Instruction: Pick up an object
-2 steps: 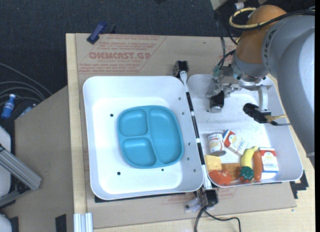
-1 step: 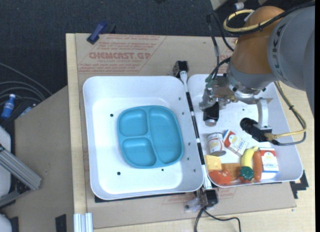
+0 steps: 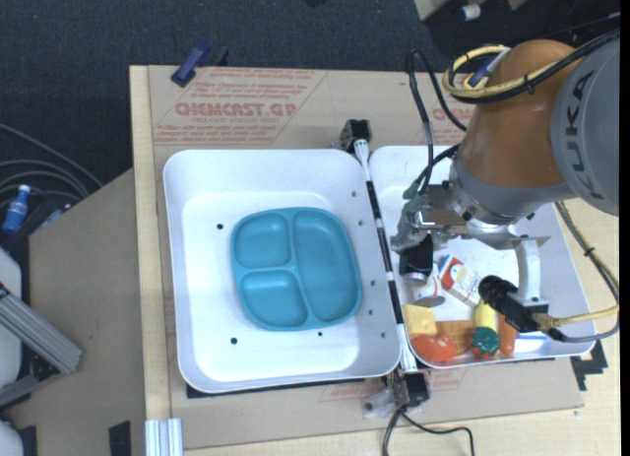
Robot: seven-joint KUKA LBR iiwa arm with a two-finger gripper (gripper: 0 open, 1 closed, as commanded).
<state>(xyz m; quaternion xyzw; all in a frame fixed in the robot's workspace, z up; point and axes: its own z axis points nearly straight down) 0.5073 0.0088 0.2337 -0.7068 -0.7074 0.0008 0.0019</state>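
Observation:
My gripper (image 3: 415,250) hangs low over the left side of the right bin (image 3: 571,247), close to the wall between the two bins. Just below it lie a yellow block (image 3: 421,320) and a red rounded piece (image 3: 438,347) in the bin's front left corner. A white and red packet (image 3: 459,280) lies to the gripper's right. Near the front wall sit a yellow and green piece (image 3: 484,332) and an orange piece (image 3: 507,337). The grey and orange arm (image 3: 522,129) hides much of this bin's floor.
The left bin (image 3: 197,247) holds a blue divided plate (image 3: 295,267) in its middle. A black clip (image 3: 355,133) sits at the far end of the wall between the bins. A blue item (image 3: 191,64) lies on the bench's back left corner.

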